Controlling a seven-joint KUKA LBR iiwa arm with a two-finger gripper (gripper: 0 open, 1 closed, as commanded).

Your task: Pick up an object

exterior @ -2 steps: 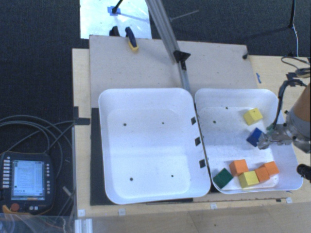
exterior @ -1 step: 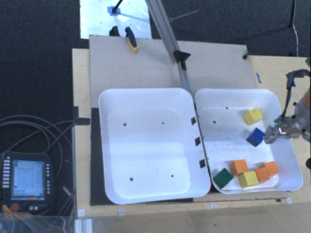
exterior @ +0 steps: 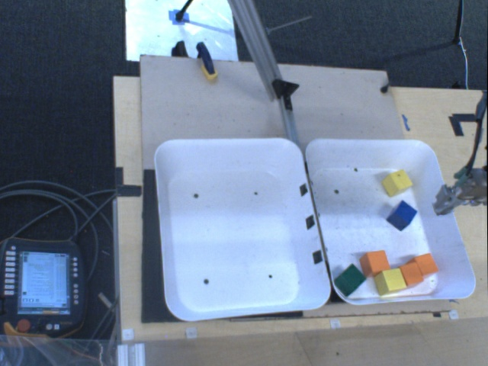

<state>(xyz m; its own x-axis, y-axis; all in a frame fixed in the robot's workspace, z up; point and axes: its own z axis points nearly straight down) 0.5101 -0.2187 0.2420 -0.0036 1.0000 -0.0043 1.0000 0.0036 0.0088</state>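
Down along the frame's lower edge runs the tabletop (exterior: 229,341), carrying the left bin (exterior: 175,174) and the right bin (exterior: 450,280). Blocks all sit in that right bin: green block (exterior: 350,279), blue block (exterior: 402,215), yellow block (exterior: 396,182). Gripper (exterior: 450,200) hovers at the right edge, carrying nothing; spread or pinched, cannot tell. Nothing lifted yet, the whole pick remains.

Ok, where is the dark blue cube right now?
The dark blue cube lies in the right-hand white bin, toward its right wall, just below the upper yellow cube and apart from the cluster of blocks along the near edge.
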